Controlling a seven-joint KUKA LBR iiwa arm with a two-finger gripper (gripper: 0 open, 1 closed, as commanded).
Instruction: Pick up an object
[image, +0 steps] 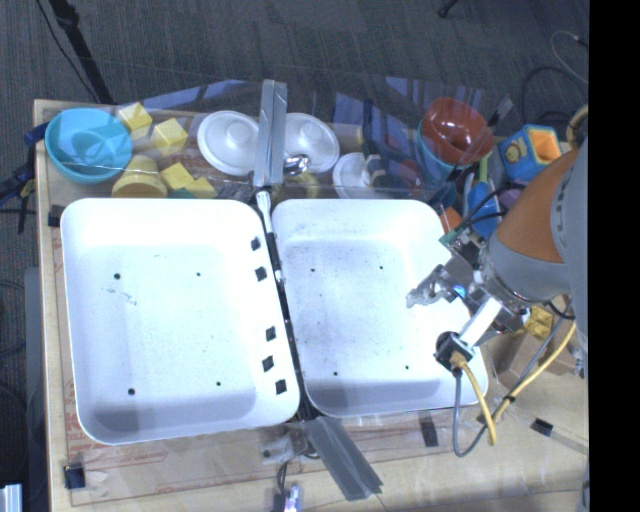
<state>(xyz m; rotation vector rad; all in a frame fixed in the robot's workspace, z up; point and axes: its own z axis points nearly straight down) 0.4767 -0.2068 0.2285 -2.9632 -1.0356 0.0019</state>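
Observation:
My gripper hangs over the right-hand part of the right white bin, just inside its right wall. It is small and partly hidden by the wrist. The grey arm with its orange band comes in from the right. I see nothing held at the gripper. The left white bin lies beside it, across a dark divider.
Behind the bins stand a blue bowl, yellow blocks, two white bowls, a red bowl and blue and orange toys. Yellow and black cables hang at the right bin's front right corner.

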